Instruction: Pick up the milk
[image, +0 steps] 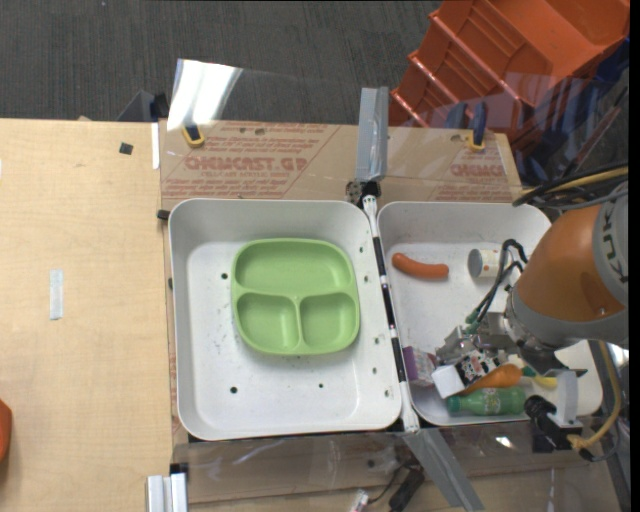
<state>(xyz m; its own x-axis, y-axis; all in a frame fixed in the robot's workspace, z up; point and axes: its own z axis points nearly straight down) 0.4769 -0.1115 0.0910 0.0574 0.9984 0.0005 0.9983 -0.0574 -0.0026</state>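
The milk (446, 377), a small white carton with dark markings, lies near the front left of the right bin (440, 235). It touches a green bottle (490, 402) and an orange carrot (497, 377). My gripper (474, 340) hangs low over this cluster, just above and behind the carton. The grey arm with its orange band (570, 275) reaches in from the right and hides part of the pile.
A red-orange sausage (420, 266) and a small white cup (484, 262) lie at the back of the right bin. A purple item (410, 360) rests against the bin's left wall. The left bin (200, 330) holds a green divided plate (296, 295).
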